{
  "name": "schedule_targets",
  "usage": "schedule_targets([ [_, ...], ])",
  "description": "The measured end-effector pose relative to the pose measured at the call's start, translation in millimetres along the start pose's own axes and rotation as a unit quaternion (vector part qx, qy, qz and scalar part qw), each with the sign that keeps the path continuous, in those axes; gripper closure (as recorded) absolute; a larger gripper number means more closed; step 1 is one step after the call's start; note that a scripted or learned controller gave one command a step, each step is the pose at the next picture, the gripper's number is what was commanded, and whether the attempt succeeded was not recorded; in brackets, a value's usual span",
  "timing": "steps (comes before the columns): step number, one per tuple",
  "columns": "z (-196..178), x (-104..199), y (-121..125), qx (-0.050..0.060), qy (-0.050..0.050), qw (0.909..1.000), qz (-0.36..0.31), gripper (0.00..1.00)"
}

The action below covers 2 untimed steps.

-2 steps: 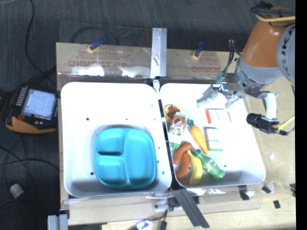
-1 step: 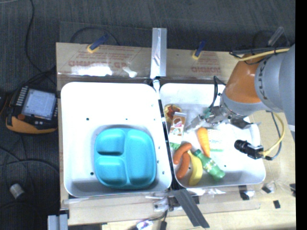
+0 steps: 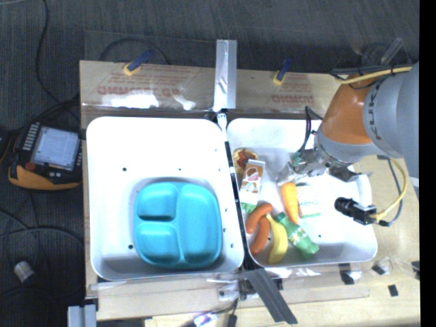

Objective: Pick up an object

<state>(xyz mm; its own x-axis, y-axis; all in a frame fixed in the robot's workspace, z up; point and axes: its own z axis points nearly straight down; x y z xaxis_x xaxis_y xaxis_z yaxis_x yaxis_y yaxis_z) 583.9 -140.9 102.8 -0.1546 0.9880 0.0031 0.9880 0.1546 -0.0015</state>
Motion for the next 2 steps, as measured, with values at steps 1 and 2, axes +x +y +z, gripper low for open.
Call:
schedule_targets([
  [1,-35,-27,21,0.000,-0.002,0.9999,0.012,1.00],
  [2,-112,-2,25,0.000,-0.002,0.9994,0.035,1.00],
])
